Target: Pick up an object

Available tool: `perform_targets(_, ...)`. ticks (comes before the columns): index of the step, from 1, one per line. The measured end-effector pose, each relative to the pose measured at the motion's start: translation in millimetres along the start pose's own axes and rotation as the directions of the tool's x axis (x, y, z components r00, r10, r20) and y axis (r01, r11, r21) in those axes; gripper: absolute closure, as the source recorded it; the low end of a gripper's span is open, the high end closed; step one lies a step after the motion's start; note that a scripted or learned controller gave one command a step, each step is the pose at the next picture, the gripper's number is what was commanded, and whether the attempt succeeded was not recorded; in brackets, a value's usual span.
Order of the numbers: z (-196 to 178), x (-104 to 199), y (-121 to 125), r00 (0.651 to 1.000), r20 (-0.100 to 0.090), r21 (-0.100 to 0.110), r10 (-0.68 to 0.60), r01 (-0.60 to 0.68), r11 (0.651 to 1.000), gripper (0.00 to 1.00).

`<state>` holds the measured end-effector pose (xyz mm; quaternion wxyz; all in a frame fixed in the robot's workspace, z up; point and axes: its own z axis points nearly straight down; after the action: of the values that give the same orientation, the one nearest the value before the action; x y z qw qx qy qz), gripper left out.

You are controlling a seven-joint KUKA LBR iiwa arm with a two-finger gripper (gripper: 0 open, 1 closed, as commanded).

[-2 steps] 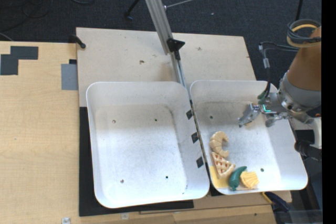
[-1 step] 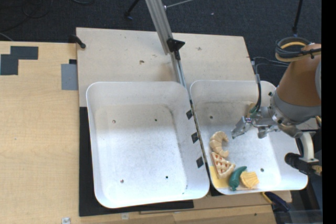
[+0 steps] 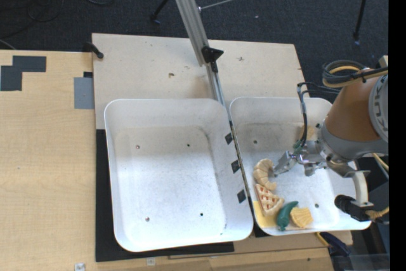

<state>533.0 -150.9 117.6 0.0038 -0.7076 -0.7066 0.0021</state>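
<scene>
Two shallow white bins side by side on the surface (image 3: 152,66): a left bin (image 3: 127,112) and a right bin (image 3: 266,108). One grey arm with an orange band (image 3: 352,117) reaches in from the right; its jaws (image 3: 285,163) hang low over the middle of the right bin, just right of the nearest object; whether they are released or clenched cannot be told. Four small objects lie clustered in the near-left part of the right bin: one cream ridged piece (image 3: 264,169), farthest; one waffle-patterned wedge with a red edge (image 3: 269,200), touching or overlapping it on the near side; one green curved piece (image 3: 284,212); and one yellow ridged piece (image 3: 301,218), just right of the green one. One slanted metal rail (image 3: 190,16) rises from the surface behind the bins
</scene>
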Motion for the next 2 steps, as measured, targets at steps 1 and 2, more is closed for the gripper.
perform_targets(1, 25.4, 0.3, 0.6, 1.0, 0.001, -0.006, 0.001, -0.001, 1.0, 0.0)
perform_targets(2, 15.2, -0.7, 0.1, 1.0, 0.0, -0.006, 0.007, -0.007, 1.0, 1.0)
